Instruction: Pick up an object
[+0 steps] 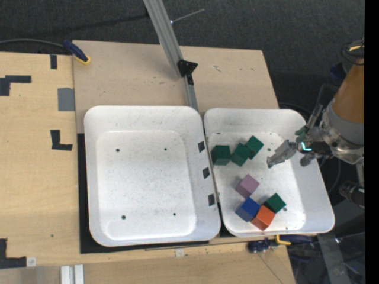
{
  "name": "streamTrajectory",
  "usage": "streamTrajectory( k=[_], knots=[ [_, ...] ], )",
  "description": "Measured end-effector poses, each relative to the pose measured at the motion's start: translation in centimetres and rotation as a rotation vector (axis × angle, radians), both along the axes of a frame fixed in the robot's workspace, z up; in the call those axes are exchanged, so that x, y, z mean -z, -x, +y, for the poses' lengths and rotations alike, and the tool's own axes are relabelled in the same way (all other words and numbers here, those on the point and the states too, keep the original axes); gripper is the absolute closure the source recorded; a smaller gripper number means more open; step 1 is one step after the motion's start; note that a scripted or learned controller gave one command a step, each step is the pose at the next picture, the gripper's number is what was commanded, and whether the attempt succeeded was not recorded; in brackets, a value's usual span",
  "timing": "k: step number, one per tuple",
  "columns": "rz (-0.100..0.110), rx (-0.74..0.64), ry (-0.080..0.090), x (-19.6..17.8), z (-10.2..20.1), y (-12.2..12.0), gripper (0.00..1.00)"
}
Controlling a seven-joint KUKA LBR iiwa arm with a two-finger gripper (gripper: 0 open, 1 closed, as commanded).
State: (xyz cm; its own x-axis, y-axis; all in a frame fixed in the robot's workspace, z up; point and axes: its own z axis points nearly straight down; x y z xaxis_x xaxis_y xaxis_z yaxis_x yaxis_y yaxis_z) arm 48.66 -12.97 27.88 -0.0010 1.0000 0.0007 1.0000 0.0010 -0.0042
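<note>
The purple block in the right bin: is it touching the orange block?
No. The purple block lies apart from the orange block, with the blue block between them in the right bin.

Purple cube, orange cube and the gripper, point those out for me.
purple cube (248, 185), camera view, on its top face.
orange cube (264, 217), camera view, on its top face.
gripper (273, 159), camera view, at the tip of its fingers.

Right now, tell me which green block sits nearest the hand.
The green block at the right end of the upper row of three, tilted. The hand hovers just right of it; the fourth green block lies lower, beside the orange block.
</note>
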Motion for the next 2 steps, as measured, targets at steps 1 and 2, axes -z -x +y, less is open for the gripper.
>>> streamTrajectory(
  k=[1,2],
  knots=[
    [-0.003,-0.001,0.0,-0.2,0.0,-0.1,0.0],
    [0.002,0.0,0.0,4.2,0.5,0.0,0.0]
  ],
)
